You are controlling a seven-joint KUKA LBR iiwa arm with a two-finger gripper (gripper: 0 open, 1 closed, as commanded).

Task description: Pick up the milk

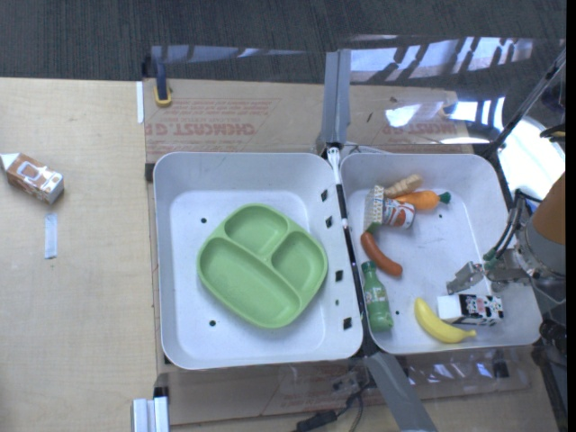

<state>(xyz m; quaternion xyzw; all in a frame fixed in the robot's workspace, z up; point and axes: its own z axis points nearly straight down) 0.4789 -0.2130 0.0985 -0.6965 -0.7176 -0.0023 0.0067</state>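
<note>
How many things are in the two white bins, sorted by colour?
Green: 2, the plate and the bottle
Yellow: 1, the banana
Orange or red: 3, the carrot, the sausage and the can
White with black spots: 1, the milk
Tan: 1, a stick-shaped piece
Total: 8

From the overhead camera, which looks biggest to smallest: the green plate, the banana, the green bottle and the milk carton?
1. Green plate, by far the largest.
2. Green bottle and banana: these look about alike in length, so I won't rank them.
3. Milk carton, the smallest, lying beside the claw.
</note>
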